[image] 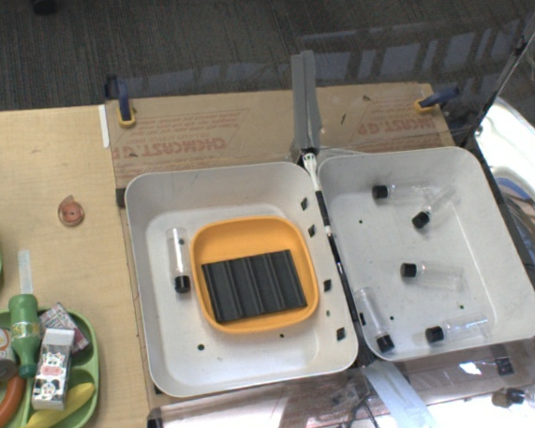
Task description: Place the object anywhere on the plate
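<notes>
Clear plastic vial with black cap [178, 259], long axis 12-to-6 o'clock, lies just beside the orange square plate [250, 231] at its 9 o'clock; gripper state cannot be told.

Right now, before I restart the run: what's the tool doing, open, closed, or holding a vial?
Tool: cannot be told from the camera view. One vial lies beside the plate, not on it.
</notes>
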Robot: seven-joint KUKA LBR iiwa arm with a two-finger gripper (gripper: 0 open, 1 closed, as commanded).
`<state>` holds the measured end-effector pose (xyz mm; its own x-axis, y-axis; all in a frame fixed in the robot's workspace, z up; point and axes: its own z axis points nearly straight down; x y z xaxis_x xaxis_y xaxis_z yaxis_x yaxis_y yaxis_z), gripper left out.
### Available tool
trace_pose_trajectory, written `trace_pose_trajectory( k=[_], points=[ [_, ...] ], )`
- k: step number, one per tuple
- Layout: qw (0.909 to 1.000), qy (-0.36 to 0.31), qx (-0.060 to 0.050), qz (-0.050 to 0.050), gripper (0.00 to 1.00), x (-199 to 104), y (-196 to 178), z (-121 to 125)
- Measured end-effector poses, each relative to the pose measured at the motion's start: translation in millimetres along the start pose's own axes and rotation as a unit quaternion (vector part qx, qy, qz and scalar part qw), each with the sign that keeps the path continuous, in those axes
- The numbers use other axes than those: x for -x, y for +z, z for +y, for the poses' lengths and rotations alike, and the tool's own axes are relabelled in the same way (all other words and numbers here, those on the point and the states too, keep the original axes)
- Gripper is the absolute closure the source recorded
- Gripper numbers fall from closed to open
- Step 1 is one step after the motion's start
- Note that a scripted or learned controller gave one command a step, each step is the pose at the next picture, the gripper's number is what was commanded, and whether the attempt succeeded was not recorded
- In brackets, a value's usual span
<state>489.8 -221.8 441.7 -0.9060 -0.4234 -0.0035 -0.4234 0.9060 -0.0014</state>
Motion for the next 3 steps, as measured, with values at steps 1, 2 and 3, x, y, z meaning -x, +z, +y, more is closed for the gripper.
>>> trace_pose_trajectory(
  k=[1, 2, 3],
  points=[
    [0.9926, -0.122, 0.000, 0.000, 0.00, 10.5, 0.1, -4.7],
    [0.9926, -0.122, 0.000, 0.000, 0.00, 10.4, 0.1, -4.8],
    [0.9603, -0.279, 0.000, 0.000, 0.00, 10.3, 0.0, -4.7]
  ],
)
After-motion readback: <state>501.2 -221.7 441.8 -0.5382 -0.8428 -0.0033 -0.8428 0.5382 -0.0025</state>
